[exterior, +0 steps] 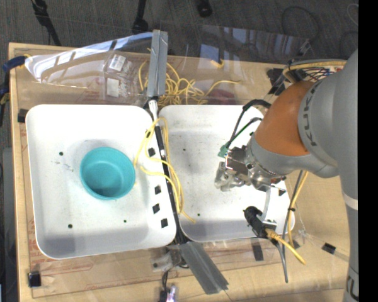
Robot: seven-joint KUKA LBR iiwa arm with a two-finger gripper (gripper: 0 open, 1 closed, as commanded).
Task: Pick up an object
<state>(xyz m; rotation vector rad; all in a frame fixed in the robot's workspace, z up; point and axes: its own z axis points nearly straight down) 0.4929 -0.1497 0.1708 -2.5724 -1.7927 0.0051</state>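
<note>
While your arm reaches in from the right, its gripper sits low over the right bin, near that bin's right side. Whether it's open or closed, you can't tell from this angle. Your teal bowl rests upright in the left bin, well apart from the gripper.

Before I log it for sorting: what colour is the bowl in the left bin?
Teal bowl, seen clearly in the camera view.
</note>
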